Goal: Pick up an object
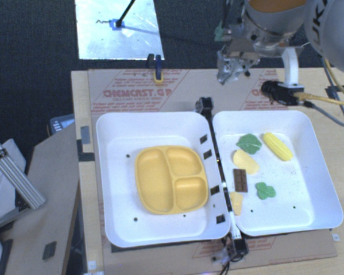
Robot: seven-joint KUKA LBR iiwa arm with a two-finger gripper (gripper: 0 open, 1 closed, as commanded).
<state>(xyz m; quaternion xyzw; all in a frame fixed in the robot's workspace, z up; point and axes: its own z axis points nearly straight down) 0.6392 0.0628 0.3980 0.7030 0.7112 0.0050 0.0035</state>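
Hanging over the far side of the bench, the grey two-finger gripper (229, 73) sits above the brown printed board (129, 91), just beyond the far rim of the right white bin (316, 204). You cannot tell from this slanted view whether it is spread or closed, and you see nothing held in it. Nearest to it, in the far part of the right white bin, you find the green leaf-shaped piece (249, 142) and, just to its right, the yellow corn cob (278, 146) lying at a slant. Touching the leaf's near edge is the pale yellow rounded piece (245, 162). Nearer the camera, the small dark brown rectangular block (240, 180) lies just below that rounded piece, with the small green broccoli-like piece (265, 190) a little to its right and apart from it. The pale yellow wedge (237, 203) rests against the bin's left wall, by the black divider strip (213, 160) between the two bins. All of these are well apart from the gripper. Across the divider, the left white bin (116, 144) holds the yellow three-compartment plastic plate (171, 179), lying flat near its middle. Beyond the board, you see a shiny silver sheet (117, 27) on the dark floor.
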